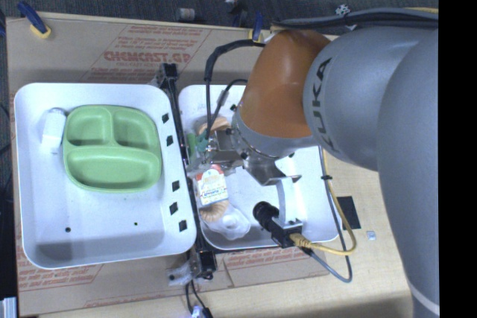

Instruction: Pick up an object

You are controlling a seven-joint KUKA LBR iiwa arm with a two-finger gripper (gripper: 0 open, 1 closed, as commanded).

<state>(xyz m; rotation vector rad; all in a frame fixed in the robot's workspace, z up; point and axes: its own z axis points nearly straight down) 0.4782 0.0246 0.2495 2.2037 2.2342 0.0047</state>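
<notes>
The arm [350,86] reaches over the right bin [317,223] from the right. Its big orange and grey body covers much of that bin. The gripper [223,153] seems to be low in the bin, near the left wall, but I cannot tell what state it is in, or if it has hold of anything.

I think the step now is going down to grab one thing from the pile. To do it well, the arm should come straight down over one thing, not between two. It should stay off the bin wall. Then it should close gently and lift slowly, so the thing does not slip out.

The right bin has a small pile along its left side. There is a packet [211,186] with a red and white label, just below the gripper. Below that is a round tan thing [216,214], touching a clear cup [235,225]. Something orange and green [203,132] pokes out higher up, partly hidden by the arm. The packet looks like the easiest pick, since it lies on top and in the open.

The left bin [37,234] holds a green tray [113,147] with three parts. A small white thing [52,129] lies just beside the tray, on its left.
</notes>
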